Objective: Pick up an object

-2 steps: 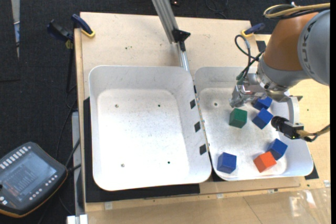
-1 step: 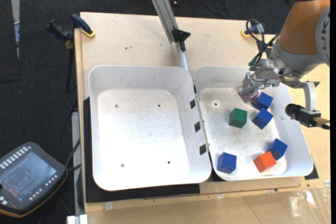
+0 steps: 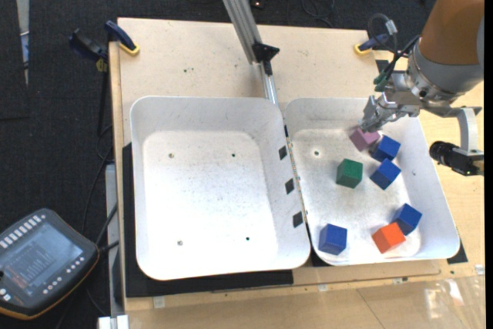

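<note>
A small purple block [image 3: 363,139] is seen in the right bin [image 3: 439,239], up near its far wall, and it looks pale mauve with a lighter top face and a darker side. It's sat tilted, turned roughly diamond-wise to the bin's edges, so no clear long axis can be made out; it reads as more or less cube-shaped. The gripper [image 3: 375,119] is placed right over the block's upper right corner, apparently touching it, but whether the jaws are open, closed or gripping anything can't be told from this angle, since the fingertips are lost in the wrist hardware.

Just beside the purple block, to its right, two blue blocks are found: one [image 3: 388,147] nearly touching it and another [image 3: 385,174] below that. A green block [image 3: 349,172] is sat near the middle of the bin. Further toward the front, a blue block [image 3: 333,238] sits alone, and an orange block [image 3: 388,236] is tucked against one more blue block [image 3: 408,218].

The left bin [image 3: 146,115] is alongside.
</note>
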### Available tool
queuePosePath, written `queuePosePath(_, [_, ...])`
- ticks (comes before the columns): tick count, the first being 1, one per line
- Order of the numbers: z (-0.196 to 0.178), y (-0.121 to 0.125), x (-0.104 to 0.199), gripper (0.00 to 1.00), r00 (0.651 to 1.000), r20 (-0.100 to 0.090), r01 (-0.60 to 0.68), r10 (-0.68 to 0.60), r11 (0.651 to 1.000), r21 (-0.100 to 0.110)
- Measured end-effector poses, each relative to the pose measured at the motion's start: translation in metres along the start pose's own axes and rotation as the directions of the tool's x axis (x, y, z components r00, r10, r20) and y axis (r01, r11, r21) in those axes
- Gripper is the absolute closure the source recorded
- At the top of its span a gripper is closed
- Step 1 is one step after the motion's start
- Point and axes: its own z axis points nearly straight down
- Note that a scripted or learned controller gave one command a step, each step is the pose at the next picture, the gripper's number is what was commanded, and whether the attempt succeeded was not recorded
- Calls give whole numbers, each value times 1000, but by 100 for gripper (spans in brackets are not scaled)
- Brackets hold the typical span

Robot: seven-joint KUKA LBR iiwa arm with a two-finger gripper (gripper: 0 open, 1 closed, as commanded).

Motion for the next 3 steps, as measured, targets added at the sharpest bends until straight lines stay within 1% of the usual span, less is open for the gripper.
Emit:
queuePosePath(1, [16, 6, 49, 100, 1000, -3, 5, -5, 1000, 6])
queuePosePath(2, [27, 4, 110, 100, 1000, -4, 7, -7, 1000, 7])
queuePosePath(3, [20, 5, 161, 100, 1000, -3, 6, -6, 1000, 5])
